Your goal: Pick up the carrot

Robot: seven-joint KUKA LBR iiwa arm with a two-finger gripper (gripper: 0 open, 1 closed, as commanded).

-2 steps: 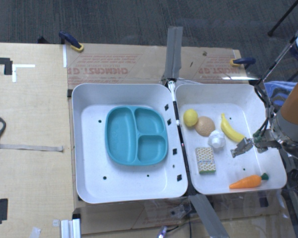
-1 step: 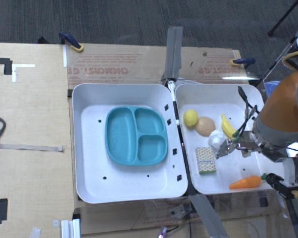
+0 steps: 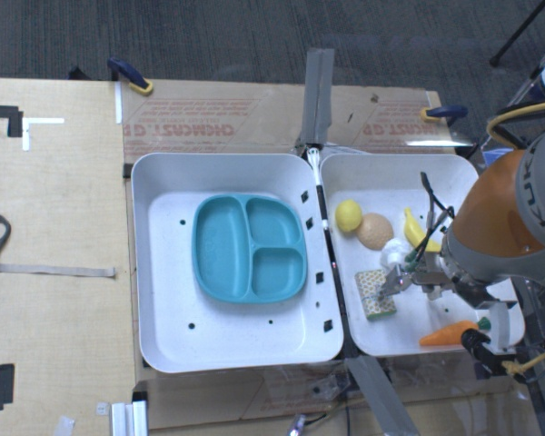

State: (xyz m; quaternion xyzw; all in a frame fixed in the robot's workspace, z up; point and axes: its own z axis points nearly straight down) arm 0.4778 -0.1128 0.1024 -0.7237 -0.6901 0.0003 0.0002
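The carrot (image 3: pixel 447 334) lies on its side at about five o'clock in the right bin (image 3: pixel 395 334), close to the near rim, with its thick end pointing toward the arm and its tip toward the bin's middle. It lies flat and apart from the other food, which should leave room for fingers to come down on either side of it.

The rest of the food sits toward the far half of that bin: a lemon (image 3: pixel 348 216) at about eleven o'clock, a tan round thing, perhaps a potato (image 3: pixel 375 232), touching it on the lemon's right, and a banana (image 3: pixel 416 230) at about one o'clock, partly hidden by the arm. A patterned sponge (image 3: pixel 375 293) rests at about seven o'clock. The left bin (image 3: pixel 163 334) holds a teal divided plate (image 3: pixel 250 248), near its middle.

The gripper (image 3: pixel 401 275) hangs over the middle of the right bin, just right of the sponge and up from the carrot, at roughly ten o'clock from it. It is not over the carrot, so I judge the approach is not finished. The fingers are dark and tangled with cables against the white floor; I cannot tell whether they are spread or pressed together, and nothing is visibly pinched between them.
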